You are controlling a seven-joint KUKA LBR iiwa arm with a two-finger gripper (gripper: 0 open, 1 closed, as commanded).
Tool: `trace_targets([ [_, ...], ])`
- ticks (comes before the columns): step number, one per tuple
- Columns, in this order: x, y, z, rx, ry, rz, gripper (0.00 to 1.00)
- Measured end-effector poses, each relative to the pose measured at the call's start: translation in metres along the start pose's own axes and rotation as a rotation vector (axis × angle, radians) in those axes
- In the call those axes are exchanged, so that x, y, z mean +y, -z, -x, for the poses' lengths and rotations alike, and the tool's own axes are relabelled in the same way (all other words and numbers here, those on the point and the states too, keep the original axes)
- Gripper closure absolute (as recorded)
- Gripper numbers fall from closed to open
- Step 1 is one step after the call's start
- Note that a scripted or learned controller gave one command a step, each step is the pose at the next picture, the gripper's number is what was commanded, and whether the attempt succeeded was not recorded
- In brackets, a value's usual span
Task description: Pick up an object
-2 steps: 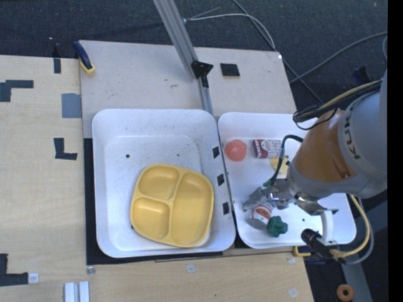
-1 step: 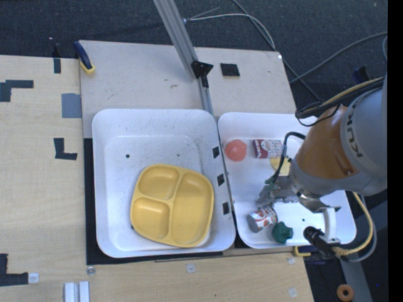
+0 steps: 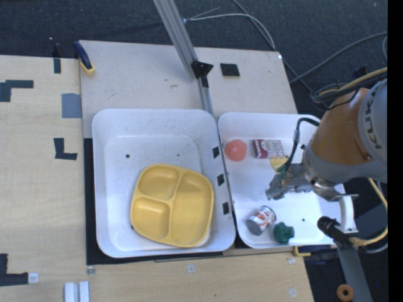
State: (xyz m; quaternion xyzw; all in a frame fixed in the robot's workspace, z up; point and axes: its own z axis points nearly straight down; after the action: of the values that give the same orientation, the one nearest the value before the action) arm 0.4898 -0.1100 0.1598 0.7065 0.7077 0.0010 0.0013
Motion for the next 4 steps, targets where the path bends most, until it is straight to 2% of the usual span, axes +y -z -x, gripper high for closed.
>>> trace_targets([
  [2,0.000,0.109,0.010,-0.001,0.000,0.001,1.00],
  [3,0.012,0.092,-0.043,0.002,0.004,-0.006,1.00],
  [4,0.010,0.088,-0.100,0.002,0.006,-0.006,1.00],
])
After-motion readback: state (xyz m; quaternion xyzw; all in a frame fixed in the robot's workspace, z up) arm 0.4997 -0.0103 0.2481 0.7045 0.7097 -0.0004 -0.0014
